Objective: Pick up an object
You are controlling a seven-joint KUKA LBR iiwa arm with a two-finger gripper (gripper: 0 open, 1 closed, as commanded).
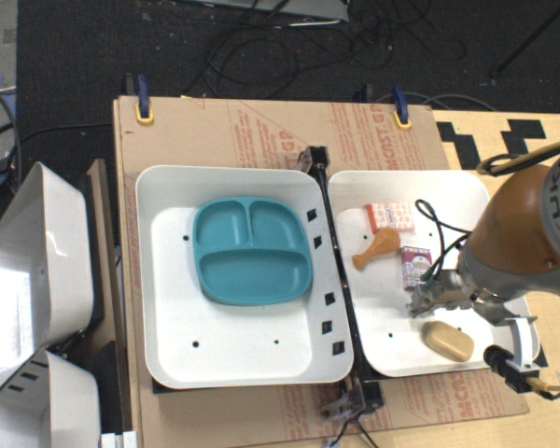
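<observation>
Objects in the right bin (pixel 383 357) lie ungrasped; the hand (pixel 431 299) hangs just above the tan block (pixel 448 341), grip state I cannot tell.

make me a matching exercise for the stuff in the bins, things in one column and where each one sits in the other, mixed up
Things:
1. teal tray
2. tan block
3. drumstick
4. red and white box

Places:
A. right bin, rear, near its far wall
B. left bin, middle
C. right bin, front, just below the gripper
D. right bin, left part, beside the purple packet

Pairs: 1-B, 2-C, 3-D, 4-A
</observation>
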